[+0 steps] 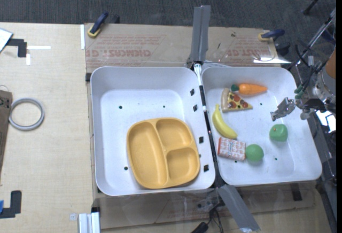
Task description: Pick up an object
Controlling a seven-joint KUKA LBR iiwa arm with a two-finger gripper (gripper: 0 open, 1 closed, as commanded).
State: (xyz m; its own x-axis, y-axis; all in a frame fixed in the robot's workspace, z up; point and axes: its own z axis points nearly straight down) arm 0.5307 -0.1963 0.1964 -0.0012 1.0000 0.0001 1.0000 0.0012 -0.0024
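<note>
Gripper just above green apple

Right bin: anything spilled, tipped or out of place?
Nothing stands out. The carrot, pizza slice, banana, snack packet, green ball and green apple all lie inside the right bin. The tool hangs above the apple.

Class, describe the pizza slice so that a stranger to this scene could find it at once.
Start at the right bin, the one without the yellow plate. In its upper left part lies the pizza slice, just below the carrot and above the banana. It is the one flat triangle, red-topped with a pale crust.
</note>
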